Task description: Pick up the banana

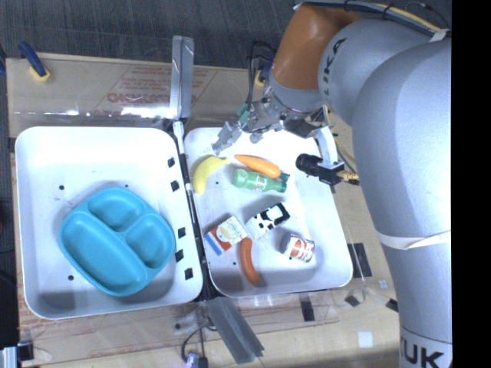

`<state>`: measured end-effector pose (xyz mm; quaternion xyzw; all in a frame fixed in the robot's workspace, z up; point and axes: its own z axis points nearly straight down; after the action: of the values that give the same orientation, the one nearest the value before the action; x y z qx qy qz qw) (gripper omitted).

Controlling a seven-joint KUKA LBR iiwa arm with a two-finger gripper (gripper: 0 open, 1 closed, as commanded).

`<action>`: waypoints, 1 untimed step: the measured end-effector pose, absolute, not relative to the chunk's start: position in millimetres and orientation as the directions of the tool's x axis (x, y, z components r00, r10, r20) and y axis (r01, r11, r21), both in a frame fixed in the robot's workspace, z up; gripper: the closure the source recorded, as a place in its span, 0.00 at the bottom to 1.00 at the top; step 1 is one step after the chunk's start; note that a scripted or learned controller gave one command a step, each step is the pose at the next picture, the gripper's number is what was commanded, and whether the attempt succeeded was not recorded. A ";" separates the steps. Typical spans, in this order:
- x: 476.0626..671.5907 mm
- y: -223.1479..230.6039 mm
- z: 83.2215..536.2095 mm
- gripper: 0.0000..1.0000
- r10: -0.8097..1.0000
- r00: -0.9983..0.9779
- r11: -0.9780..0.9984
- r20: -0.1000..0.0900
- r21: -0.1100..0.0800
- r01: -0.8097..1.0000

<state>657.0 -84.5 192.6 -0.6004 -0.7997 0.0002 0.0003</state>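
Claw (228, 138): we see its fingers slightly spread, holding nothing.
Banana (203, 172): lies just below our claw, apart.

Grey arm (399, 129), orange band (303, 41)

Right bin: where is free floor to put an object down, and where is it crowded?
In the right bin, bare floor lies between the can and the right wall. The far-left part is crowded: banana, carrot, green bottle, gripper above.
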 end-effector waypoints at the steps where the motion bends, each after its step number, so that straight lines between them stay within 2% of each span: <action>1: 656.6 -115.7 101.9 0.00 0.919 -0.395 0.395 0.001 -0.002 0.919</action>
<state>656.6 -115.7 101.9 -0.5501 -0.8351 0.0007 0.0010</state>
